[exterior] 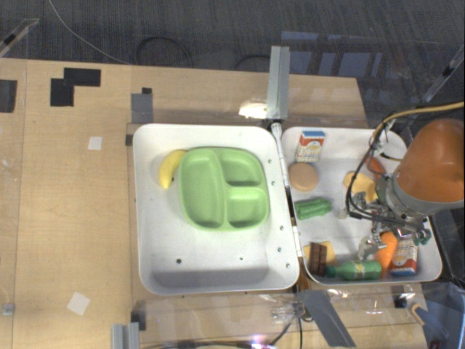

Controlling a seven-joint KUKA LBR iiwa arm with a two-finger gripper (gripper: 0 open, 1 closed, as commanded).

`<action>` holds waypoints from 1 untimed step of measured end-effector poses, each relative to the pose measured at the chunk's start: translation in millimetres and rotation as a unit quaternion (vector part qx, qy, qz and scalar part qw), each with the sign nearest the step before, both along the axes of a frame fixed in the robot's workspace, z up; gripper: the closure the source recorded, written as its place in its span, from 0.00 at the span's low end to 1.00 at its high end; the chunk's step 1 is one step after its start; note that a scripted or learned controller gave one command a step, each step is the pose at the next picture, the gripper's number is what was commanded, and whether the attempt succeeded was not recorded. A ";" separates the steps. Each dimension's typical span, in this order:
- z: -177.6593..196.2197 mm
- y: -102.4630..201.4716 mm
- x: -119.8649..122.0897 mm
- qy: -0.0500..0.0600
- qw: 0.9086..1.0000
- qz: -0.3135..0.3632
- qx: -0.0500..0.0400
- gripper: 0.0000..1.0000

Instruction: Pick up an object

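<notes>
Claw (375, 247) low over carrot (387, 249); right bin (336, 195)

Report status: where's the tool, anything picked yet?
Tool low over right bin, near orange item; grip state unclear. Nothing seen held. Green bottle and cartons crowd that corner.

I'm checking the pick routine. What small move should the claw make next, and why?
Probably a short, straight descent. The claw hangs low in the right bin, right above the orange carrot-like piece near the front wall, with the green bottle lying close by, so any sideways drift risks nudging that instead.
</notes>
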State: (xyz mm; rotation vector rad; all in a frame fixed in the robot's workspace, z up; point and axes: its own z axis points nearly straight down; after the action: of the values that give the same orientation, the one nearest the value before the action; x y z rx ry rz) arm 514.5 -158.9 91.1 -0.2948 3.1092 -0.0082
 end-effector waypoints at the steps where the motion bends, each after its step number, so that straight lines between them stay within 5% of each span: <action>1: 14.7 1.3 6.6 -0.010 1.000 0.004 -0.002 1.00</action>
State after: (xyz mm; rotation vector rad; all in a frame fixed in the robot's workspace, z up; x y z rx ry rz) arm 521.0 -157.6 105.8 -0.3049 3.0885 -0.0162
